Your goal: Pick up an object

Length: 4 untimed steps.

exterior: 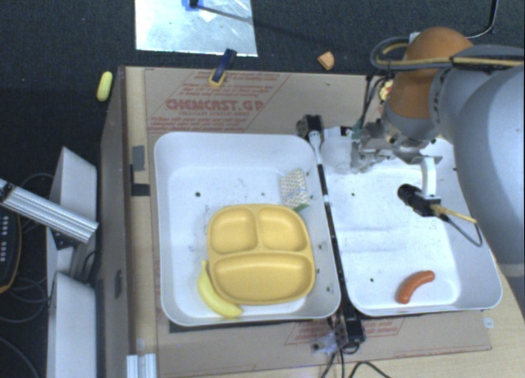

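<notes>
Two bins; sausage (415, 285) near front edge of right bin (484, 286), probably light, soft, slippery, best pinched across its middle; gripper (371, 153) at that bin's back-left corner, finger state unclear

Grey arm (484, 122) from the right, pincer (369, 153) apparently pointing down.

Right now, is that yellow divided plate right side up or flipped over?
Right side up: the yellow plate shows its three hollow compartments facing the camera.
</notes>
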Each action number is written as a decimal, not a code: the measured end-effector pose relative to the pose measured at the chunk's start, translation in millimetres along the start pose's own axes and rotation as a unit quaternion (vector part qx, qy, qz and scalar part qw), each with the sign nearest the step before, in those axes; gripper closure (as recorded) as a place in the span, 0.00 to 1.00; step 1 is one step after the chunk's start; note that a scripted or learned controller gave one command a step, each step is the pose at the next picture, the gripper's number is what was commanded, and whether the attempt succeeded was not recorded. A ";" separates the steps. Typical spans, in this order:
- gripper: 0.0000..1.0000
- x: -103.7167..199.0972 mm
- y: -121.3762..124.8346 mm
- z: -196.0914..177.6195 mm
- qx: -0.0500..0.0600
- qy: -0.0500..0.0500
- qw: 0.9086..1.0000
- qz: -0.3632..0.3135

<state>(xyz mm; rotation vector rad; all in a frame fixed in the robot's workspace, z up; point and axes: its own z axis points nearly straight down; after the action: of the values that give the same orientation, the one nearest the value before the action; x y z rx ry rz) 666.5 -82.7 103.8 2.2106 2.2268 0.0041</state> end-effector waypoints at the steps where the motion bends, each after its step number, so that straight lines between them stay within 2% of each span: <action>1: 1.00 5.5 -19.8 -82.4 0.000 0.000 1.000 0.002; 2: 1.00 72.2 -13.5 -81.2 0.001 0.001 1.000 0.001; 3: 1.00 48.0 -27.4 -133.4 0.000 0.000 1.000 0.003; 4: 1.00 -16.7 -80.2 -111.5 0.002 0.000 1.000 0.003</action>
<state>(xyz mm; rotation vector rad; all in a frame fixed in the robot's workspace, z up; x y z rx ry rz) 585.9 -99.9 215.0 2.2190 2.2217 -0.0011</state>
